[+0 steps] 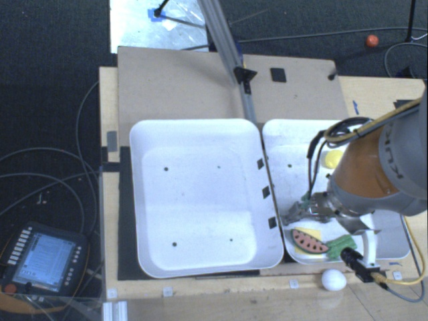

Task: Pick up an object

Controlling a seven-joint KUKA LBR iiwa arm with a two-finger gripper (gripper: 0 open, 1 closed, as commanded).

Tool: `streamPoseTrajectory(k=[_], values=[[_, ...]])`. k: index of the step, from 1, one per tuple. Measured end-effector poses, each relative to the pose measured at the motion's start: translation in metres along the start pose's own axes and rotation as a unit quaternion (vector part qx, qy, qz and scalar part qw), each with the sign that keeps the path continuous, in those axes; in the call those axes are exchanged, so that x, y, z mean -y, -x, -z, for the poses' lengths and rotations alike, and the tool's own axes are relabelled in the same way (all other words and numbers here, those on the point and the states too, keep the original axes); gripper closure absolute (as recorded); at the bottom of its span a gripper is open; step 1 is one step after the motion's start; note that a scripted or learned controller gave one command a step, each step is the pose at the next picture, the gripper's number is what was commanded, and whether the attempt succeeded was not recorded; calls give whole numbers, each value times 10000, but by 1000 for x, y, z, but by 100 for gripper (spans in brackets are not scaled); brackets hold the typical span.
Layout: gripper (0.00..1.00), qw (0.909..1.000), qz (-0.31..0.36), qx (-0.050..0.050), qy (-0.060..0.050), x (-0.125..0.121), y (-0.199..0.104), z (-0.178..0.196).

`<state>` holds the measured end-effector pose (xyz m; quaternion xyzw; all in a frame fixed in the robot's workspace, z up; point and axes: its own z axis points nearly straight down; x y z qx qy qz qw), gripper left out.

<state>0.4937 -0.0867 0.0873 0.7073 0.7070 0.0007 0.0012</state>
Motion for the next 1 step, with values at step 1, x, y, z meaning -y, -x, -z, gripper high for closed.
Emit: streamPoseTrajectory(k=[1], values=[[100, 10000, 7, -6, 7, -1, -1, 11]])
